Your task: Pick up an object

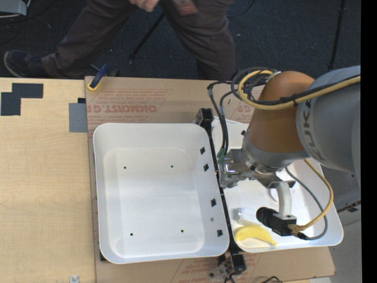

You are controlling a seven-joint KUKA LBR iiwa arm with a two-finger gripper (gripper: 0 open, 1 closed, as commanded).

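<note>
Bright, even light; top edge perhaps blurred.

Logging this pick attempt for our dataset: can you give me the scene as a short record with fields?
left bin: shallow white plastic bin, no objects seen inside
right bin: matching shallow white bin, partly under the arm
object: curved yellow banana-shaped item, in right bin's front corner beside left bin
arm: grey robot arm with orange band, above right bin
grasp: none visible
base: brown cardboard sheet on pale wooden bench
background: person in dark trousers behind bench
</note>
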